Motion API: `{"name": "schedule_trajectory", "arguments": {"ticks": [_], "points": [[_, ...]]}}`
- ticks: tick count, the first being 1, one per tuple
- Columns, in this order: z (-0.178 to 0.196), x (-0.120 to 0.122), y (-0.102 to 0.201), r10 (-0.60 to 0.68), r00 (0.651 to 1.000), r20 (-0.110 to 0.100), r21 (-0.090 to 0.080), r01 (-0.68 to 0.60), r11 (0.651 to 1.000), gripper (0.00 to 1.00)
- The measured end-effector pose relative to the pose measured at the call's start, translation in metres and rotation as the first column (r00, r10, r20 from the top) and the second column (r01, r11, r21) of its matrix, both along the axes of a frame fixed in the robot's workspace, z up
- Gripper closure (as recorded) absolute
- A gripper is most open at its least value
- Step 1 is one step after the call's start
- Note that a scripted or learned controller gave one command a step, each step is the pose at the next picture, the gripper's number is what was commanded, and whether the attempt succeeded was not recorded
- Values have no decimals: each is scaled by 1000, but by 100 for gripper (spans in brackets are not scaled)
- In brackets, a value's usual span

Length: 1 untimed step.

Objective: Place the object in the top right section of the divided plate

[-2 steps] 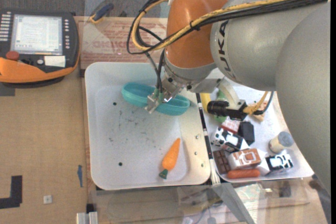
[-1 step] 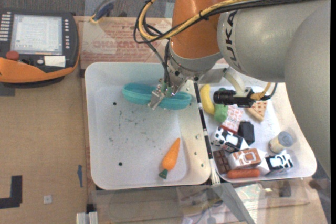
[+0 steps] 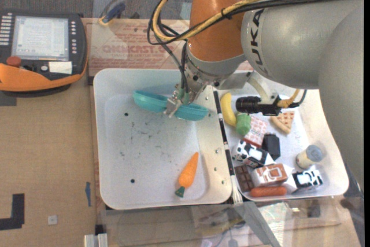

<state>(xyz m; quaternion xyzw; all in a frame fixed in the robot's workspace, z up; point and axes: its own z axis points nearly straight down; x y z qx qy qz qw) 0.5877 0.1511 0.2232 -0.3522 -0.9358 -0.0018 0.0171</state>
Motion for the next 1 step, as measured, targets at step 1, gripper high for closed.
{"name": "schedule_trajectory", "arguments": {"ticks": [1], "points": [[45,25,27,-219,975,28,-17,219,975,100]]}}
